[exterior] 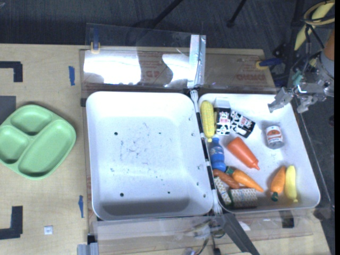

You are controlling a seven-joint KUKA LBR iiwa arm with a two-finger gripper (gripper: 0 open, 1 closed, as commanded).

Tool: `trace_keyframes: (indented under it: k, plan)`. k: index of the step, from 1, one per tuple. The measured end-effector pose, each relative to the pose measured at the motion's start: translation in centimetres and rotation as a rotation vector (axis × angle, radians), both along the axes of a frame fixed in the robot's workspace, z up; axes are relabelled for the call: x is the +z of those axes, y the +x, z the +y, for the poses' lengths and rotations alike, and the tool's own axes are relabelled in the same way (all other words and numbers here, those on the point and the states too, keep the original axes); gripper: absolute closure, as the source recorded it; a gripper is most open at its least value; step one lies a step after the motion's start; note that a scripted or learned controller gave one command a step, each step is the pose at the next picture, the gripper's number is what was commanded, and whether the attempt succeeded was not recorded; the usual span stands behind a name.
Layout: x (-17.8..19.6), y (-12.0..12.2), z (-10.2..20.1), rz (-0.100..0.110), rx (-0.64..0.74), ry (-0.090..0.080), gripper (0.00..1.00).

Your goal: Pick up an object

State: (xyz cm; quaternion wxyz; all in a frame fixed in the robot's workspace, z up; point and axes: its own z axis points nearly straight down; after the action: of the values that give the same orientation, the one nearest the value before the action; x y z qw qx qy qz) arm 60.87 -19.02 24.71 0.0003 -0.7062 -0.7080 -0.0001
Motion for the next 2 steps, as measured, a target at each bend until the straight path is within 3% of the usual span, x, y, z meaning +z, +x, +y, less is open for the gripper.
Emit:
trace_keyframes:
  k: [1, 2]
  plan:
    - [-9.3, -3.4, -1.7, -0.001, -0.116, -0.001, 0.0]
    - [-7.3, -7.4, 0.6, 0.001, -0.021, 0.001, 0.0]
